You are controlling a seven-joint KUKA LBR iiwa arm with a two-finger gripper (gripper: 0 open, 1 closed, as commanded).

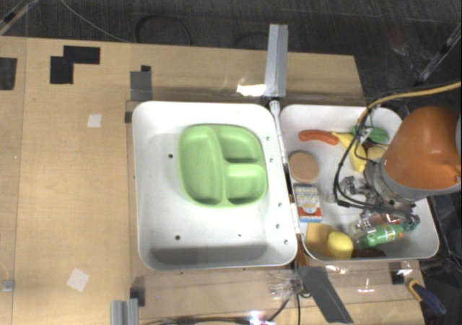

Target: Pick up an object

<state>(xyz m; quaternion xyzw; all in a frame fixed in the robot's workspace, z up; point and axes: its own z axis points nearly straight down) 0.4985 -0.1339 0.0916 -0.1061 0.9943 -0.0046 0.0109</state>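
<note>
The arm's orange band hangs over the right bin, and the gripper is low in that bin's front right part. A green bottle lies right below it, touching or nearly touching the metal parts. A yellow lemon rests at the bin's front. Further back lie a small carton, a brown round disc, an orange carrot-like piece and a yellow banana partly hidden by the arm.
The left bin holds a green divided plate. A metal post stands behind the divide between the bins. Cables loop off the wrist over the right bin.
</note>
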